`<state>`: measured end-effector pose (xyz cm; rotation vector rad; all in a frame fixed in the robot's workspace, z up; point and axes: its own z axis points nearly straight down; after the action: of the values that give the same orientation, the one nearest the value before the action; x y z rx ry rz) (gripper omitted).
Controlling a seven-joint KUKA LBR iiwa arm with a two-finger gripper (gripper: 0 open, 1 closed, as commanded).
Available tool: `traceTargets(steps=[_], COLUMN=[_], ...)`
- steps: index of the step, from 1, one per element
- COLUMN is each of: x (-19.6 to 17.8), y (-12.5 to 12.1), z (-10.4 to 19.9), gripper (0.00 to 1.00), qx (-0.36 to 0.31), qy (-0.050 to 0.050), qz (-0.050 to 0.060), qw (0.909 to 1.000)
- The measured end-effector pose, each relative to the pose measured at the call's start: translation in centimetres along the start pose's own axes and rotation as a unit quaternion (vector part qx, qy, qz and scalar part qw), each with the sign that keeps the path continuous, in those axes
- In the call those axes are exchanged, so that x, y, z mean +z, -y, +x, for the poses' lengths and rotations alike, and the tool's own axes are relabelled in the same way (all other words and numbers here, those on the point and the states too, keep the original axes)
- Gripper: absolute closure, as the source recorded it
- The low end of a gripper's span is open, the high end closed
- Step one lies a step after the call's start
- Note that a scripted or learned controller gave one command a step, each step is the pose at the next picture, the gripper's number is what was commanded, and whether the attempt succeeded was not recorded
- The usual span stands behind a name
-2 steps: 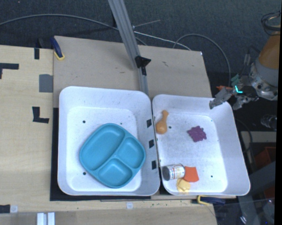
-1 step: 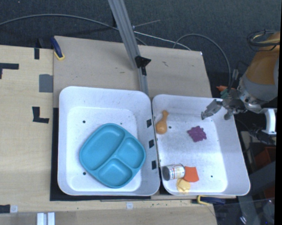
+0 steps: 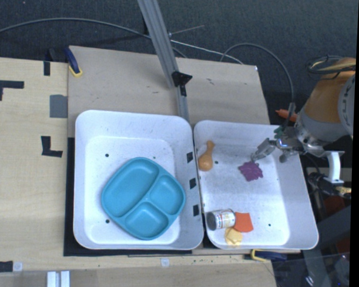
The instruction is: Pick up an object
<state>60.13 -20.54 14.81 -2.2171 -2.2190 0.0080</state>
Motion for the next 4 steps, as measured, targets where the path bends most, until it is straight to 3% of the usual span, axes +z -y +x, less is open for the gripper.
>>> traceTargets(steps=[1, 2, 4], x=[5.3, 4.1, -4.8], y=[0.0, 0.0, -0.1], z=[0.1, 0.1, 0.6], gripper=[0.0, 1.0, 1.0], qx=[0.0, -0.001, 0.0], qy=[0.0, 0.0, 0.0], qz=[-0.002, -0.002, -0.005], qw=[1.0, 1.0, 1.0])
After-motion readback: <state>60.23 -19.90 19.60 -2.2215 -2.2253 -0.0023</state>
